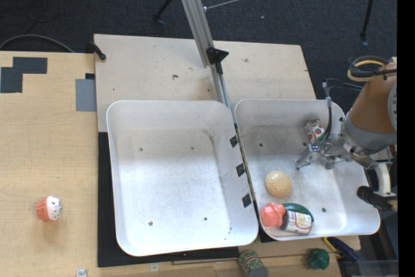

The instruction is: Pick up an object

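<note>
The right bin (363, 224) holds a tan round ball (279, 183), a lying bottle with a red cap and dark green label (288, 218), and a small red-and-white object (315, 132) near its back wall. My gripper (316, 163) reaches in from the right and hovers low over the bin floor, just in front of the red-and-white object and to the right of the ball. Its two fingers are spread apart with nothing between them. The orange band of the arm (373, 104) is at the right edge.
The left bin (130, 139) lies beside the right one, with a black-clipped divider (238, 168) between them. A slanted aluminium rail (198, 16) rises behind the bins. A small red-and-white toy (49, 208) sits on the wooden bench at left. Two green items (318, 259) lie below the right bin.
</note>
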